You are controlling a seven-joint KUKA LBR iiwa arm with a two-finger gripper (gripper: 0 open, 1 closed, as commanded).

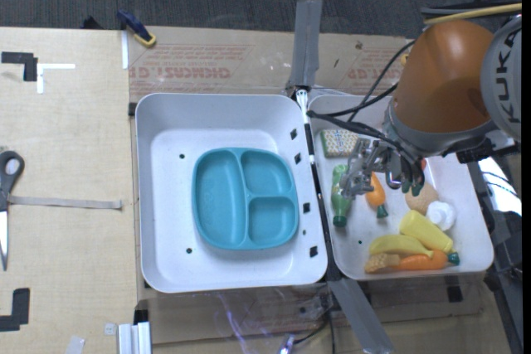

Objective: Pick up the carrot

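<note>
- Nearest me, I see the carrot (419, 262) lying along the front wall of the right bin (474, 203), its green end pointing right, a slice of bread (382, 263) at its left end.
- Just behind it lie a banana (396, 244) and a yellow corn cob (427, 231).
- Further back, the pincer (375, 170) hangs over the bin's middle, above a small orange piece (376, 193) and beside a green bottle (339, 191); I cannot tell how its fingers stand.
- The arm (444, 83) leans in from the right, wrist pointing down.
- In the left bin (162, 203) sits a blue divided plate (246, 198).
- On the desk (66, 178), far left, lie scissors (7, 178).
</note>
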